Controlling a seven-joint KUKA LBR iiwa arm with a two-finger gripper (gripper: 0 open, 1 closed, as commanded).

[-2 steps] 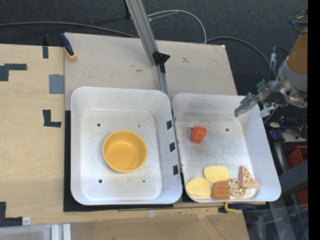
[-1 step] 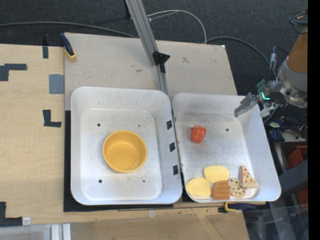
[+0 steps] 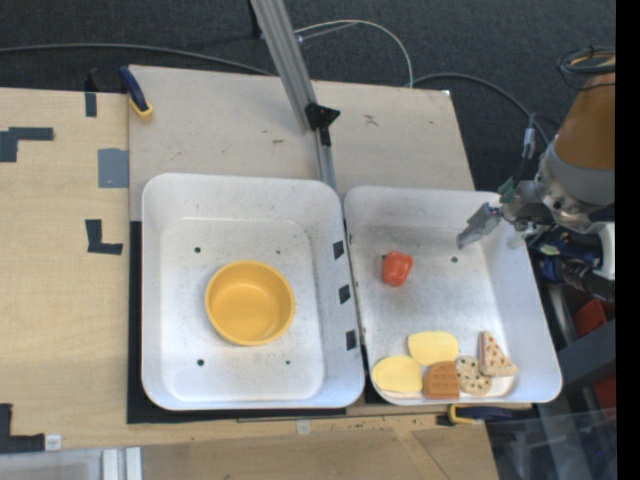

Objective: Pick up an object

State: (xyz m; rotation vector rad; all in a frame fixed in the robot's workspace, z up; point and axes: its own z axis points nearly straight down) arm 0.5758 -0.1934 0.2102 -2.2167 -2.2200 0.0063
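A small red toy (image 3: 397, 268) lies near the middle of the right bin (image 3: 420, 218). Along that bin's front edge sit two pale yellow pieces (image 3: 432, 346) (image 3: 397, 375), a brown waffle-like piece (image 3: 441, 380), a speckled cookie (image 3: 468, 373) and a wedge with red dots (image 3: 493, 355). A yellow bowl (image 3: 250, 301) stands in the left bin (image 3: 180, 208). My gripper (image 3: 477, 228) hangs over the right bin's far right side, apart from every object, roughly 80 px right of and above the red toy.
A metal pole (image 3: 290, 48) slants down from the top to the gap between the bins. Cables (image 3: 400, 58) run behind the bench. A yellow-and-blue clamp (image 3: 135, 93) sits at the board's far left corner.
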